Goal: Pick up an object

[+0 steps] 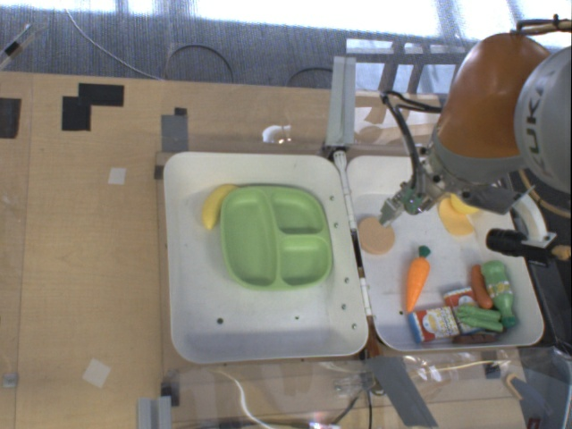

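Note:
My gripper [396, 209] hangs over the right bin [393, 329], near its left wall. Just below and left of it lies a tan round disc [376, 237]; I see nothing held. An orange toy carrot [416, 281] lies in the middle of the bin. A yellow piece [458, 218] sits to the right of the gripper, partly behind the arm. At the bin's lower right are a brown sausage [480, 285], a green bottle [498, 294], a small printed box [437, 323] and green beans [479, 317].
The left bin [197, 320] holds a green divided plate [273, 237] with a yellow banana [214, 206] poking out from under its left edge. A metal divider [340, 114] stands between the bins at the back. The arm's bulk covers the right bin's upper right.

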